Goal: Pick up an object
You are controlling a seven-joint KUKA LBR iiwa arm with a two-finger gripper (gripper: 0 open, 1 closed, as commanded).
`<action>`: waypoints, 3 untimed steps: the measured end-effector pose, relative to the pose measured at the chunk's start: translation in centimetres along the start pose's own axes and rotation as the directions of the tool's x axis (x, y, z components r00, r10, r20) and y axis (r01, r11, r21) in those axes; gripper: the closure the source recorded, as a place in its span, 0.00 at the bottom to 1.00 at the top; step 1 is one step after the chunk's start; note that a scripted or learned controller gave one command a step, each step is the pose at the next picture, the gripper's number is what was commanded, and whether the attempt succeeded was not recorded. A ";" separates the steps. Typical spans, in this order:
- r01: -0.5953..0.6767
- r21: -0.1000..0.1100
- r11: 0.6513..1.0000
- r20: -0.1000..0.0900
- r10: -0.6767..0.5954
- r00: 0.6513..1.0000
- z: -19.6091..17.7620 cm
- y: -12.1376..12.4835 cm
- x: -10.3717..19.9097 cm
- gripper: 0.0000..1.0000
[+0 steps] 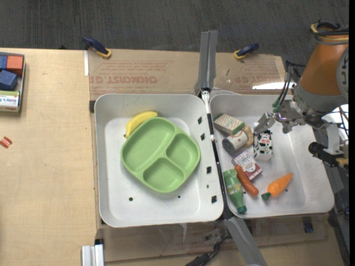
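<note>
A box of red and blue blocks [11, 81] is sitting at the far left edge of the wooden bench [44, 165]; a small red scrap [5, 142] is lying below it, well apart from the bins; two blue-and-yellow clamps [97, 46] are pinning a cardboard sheet [144, 73] behind the bins.

The left bin [105, 165] is holding a green divided plate [161, 154], tilted on the diagonal; a yellow banana [140, 120] is peeking out from under the plate's upper left rim, touching it.

The right bin [310, 195] is holding the clutter: a tan box [228, 123] is lying near the divider, with a small can [237, 141] on its side just below it; a green bottle [234, 190] is lying near the front left corner, beside a red-orange pepper-like piece [246, 182]; a pink-and-white packet [247, 163] is resting between the can and that piece; an orange carrot [278, 185] is lying apart to the right.

The gripper [265, 125] is hanging over a black-and-white cow-patterned carton [264, 144], which is standing upright just below the fingertips; whether the gripper is spread or closed cannot be made out here; the grey and orange arm [324, 71] is reaching in from the right.
</note>
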State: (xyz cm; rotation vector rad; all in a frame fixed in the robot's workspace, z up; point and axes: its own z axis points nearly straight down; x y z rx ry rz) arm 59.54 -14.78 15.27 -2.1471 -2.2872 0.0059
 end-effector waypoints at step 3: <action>0.033 -0.002 0.999 0.001 -0.033 0.999 -4.5 -3.3 5.5 1.00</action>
